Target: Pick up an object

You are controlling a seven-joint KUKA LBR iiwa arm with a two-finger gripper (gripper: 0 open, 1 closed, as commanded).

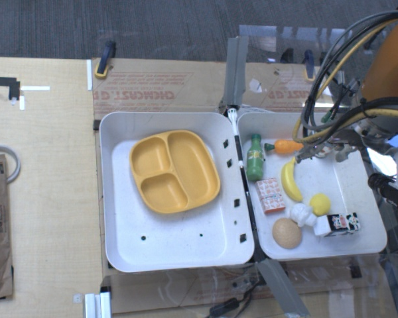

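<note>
Camera view, curved yellow banana (pixel 291 181), right bin (pixel 375 244)

You see a grey arm (pixel 378 114) with an orange band (pixel 389 61) above the wrist, and black and yellow cables (pixel 331 65) looping beside it.

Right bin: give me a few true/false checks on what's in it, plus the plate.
1. The yellow divided plate lies in the left bin. True.
2. The green bottle stands in the left bin. False: it is in the right bin, near the divider.
3. The banana lies between the green bottle and the lemon. True.
4. The carrot rests on the plate. False: it lies in the right bin, near its far wall.
</note>
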